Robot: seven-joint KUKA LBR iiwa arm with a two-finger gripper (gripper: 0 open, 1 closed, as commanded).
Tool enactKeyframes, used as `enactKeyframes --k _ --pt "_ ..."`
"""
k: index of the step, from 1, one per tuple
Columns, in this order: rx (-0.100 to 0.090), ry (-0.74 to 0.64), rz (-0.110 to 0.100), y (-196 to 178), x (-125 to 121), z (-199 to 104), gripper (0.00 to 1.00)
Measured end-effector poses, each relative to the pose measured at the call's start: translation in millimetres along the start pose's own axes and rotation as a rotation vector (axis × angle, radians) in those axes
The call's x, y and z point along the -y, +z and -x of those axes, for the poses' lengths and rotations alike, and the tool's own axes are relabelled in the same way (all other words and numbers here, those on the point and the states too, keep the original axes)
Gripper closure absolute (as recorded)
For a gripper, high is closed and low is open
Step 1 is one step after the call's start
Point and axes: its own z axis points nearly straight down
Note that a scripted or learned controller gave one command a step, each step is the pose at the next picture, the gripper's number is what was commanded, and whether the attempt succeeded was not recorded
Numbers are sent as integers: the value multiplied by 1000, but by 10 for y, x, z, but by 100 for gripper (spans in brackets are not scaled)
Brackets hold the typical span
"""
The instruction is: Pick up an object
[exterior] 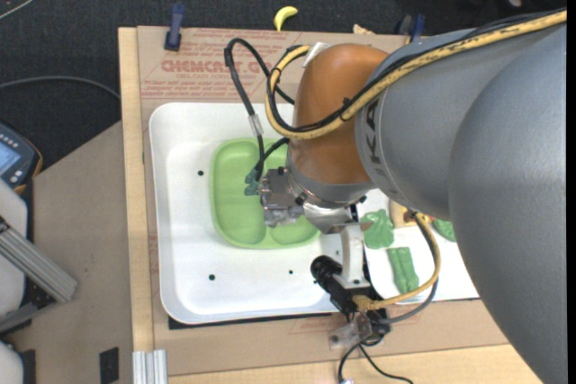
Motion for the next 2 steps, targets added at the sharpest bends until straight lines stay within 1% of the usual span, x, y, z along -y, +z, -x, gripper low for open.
enactKeyframes --k 1,2 --pt "4 13 0 -99 -238 401 100" --pt "0 10 12 -1377 -16 706 100"
